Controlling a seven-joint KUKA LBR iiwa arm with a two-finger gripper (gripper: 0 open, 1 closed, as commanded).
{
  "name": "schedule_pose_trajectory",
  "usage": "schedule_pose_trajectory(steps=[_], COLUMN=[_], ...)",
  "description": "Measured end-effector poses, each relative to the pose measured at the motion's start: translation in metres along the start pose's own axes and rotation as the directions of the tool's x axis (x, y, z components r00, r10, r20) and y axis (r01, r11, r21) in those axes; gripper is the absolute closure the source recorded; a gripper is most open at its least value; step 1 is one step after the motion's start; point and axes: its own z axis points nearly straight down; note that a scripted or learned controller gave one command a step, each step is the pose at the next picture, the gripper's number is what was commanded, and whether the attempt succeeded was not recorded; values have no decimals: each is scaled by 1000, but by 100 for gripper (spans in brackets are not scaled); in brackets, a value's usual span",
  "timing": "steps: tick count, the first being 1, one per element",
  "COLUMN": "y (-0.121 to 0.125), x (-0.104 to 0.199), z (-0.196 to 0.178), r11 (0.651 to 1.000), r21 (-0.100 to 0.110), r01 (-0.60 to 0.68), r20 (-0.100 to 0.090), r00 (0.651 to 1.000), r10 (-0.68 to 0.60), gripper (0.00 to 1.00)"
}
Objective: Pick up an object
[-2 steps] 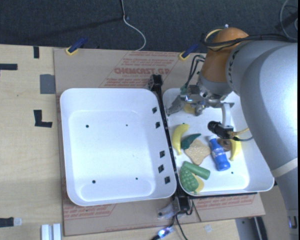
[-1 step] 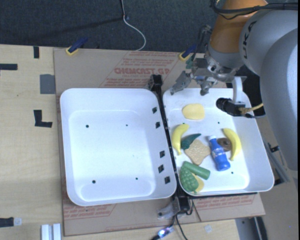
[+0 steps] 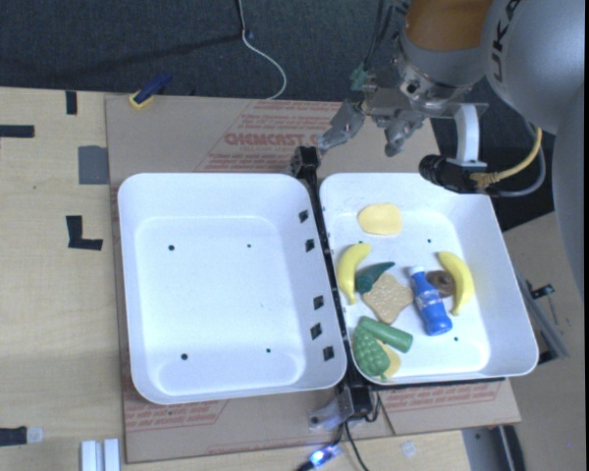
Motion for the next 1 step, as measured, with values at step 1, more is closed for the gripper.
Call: schedule_pose_trajectory(steps=[1], y=[-41], x=[77], z=[-24], r11=[1000], r21=[11], r01=[1], r20=[-1], r00=[1000], r10=[-1], gripper=[0])
